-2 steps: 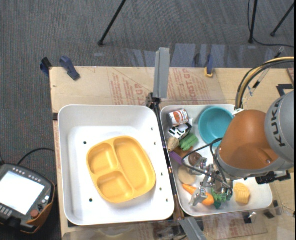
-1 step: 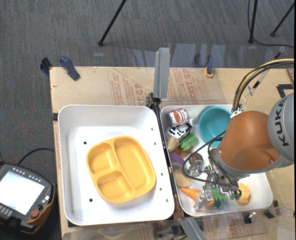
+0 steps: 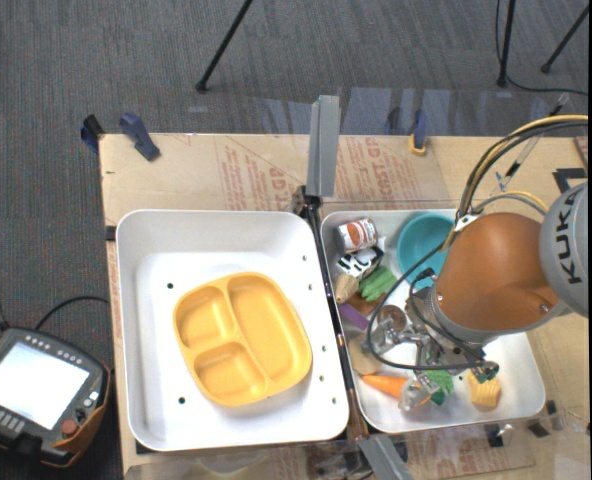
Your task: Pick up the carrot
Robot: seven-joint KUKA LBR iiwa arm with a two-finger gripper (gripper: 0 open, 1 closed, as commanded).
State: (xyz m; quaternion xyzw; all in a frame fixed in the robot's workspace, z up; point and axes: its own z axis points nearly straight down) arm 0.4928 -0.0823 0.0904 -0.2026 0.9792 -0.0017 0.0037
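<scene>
A: Status on the carrot (image 3: 384, 385) pick?

B: Not done. The carrot is seen lying flat in the right bin (image 3: 524, 400), near its front edge, left of centre, tip pointed left. No lift is evident; it rests on the bin floor.

A: Arm position?

B: The gripper (image 3: 423, 391) is lowered into the right bin, just beside the carrot's thick end. It is mostly hidden under the orange wrist band (image 3: 491, 271). Contact with the carrot cannot be confirmed.

A: Jaws state?

B: Cannot be told. The jaws are tangled visually with a small green item (image 3: 436, 388) and cabling. Nothing is clearly seen pinched between them.

A: Clutter?

B: Considerable. A yellow corn-like piece (image 3: 485, 393) is placed just right of the gripper. A teal bowl (image 3: 423, 243), a can (image 3: 357, 234), a green toy (image 3: 378, 284) and a purple piece (image 3: 354, 317) are packed along the bin's back and left. The left bin (image 3: 151, 243) is occupied by a yellow divided plate (image 3: 241, 339).

A: Remaining?

B: Judged: approach is largely made. Closure on the carrot and the lift are still owed. A wrong-object grab is considered a risk, given the green item next to it.
</scene>
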